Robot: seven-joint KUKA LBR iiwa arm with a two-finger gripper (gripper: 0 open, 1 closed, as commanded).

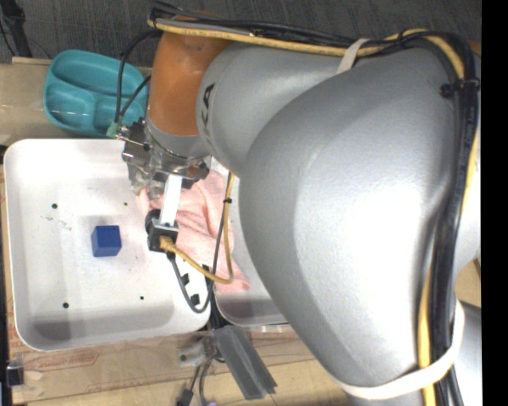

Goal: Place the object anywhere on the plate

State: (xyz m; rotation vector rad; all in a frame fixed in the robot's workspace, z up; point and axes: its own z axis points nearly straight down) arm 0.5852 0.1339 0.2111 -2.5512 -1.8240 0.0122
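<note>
Single overhead view. The arm [347, 184] comes in from the right and covers most of the picture; its orange band [178, 83] sits above the far edge of the left bin [34, 227].

The gripper [142, 169] hangs over the far right part of the left bin, close to the bin's far rim. I cannot tell from this angle whether it is wide, narrow or holding anything, because the wrist hides the tip.

The blue cube [107, 240] sits flat on the white floor of the left bin, near the middle, on its own. It is apart from the gripper, nearer the camera and to the left of it in view. Nothing touches it.

A pink thing [201, 218] lies at the right side of the left bin, partly under the arm. I cannot tell whether it is the plate.

The right bin [245, 315] shows as a strip of rim below the arm.

A teal dish [85, 91] lies on the bench [59, 360] outside the left bin, at its far left corner.
</note>
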